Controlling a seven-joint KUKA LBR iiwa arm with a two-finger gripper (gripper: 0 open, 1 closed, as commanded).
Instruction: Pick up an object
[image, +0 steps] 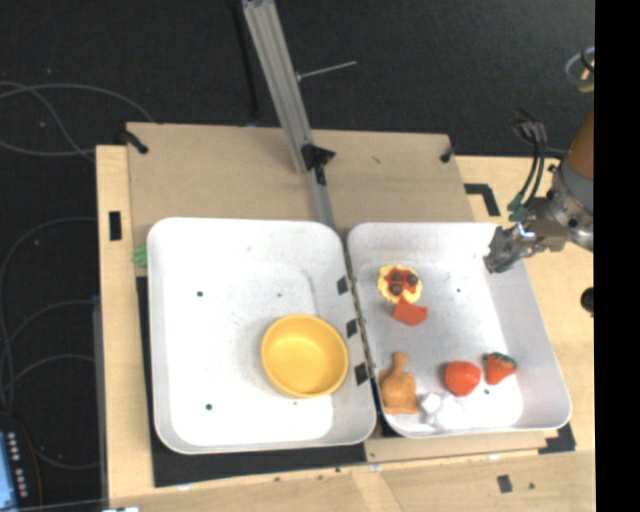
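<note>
Bare tan board (250, 175) carries two white bins, with no readable writing or labels anywhere. Left bin (200, 270) holds a yellow bowl (304, 355). Right bin (520, 330) holds a yellow tart (399, 284), a red wedge (410, 314), an orange-brown toy (398, 385), a tomato (461, 377) and a strawberry (499, 368). Gripper (505, 250) hovers at the right bin's upper right rim, grasping nothing; whether it is open I cannot tell.

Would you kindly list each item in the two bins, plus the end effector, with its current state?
Yellow round plastic bowl: upright, in left bin.
Yellow tart with red topping: flat, in right bin.
Small red wedge: touching the tart.
Orange-brown toy drumstick: lying by the right bin's left wall.
Red round tomato: loose.
Red strawberry: loose, beside tomato.
End effector: over the right bin's right rim, holding nothing.
</note>
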